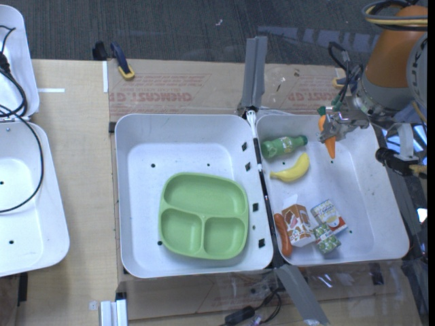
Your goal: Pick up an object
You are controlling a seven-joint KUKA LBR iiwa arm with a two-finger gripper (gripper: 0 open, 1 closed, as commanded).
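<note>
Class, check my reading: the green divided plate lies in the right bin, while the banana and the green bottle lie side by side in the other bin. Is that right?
Not quite. The camera view shows the green divided plate in the left bin, not the right. The banana and the green bottle lie side by side in the other bin, the right bin.

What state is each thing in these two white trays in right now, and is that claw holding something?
Green plate: flat, right way up, left bin.
Green bottle: lying on its side, right bin.
Banana: lying flat below the bottle.
Snack packets: lying in a loose cluster.
Carrot: hanging upright, gripped between the fingers.
End effector: shut on the carrot.
</note>
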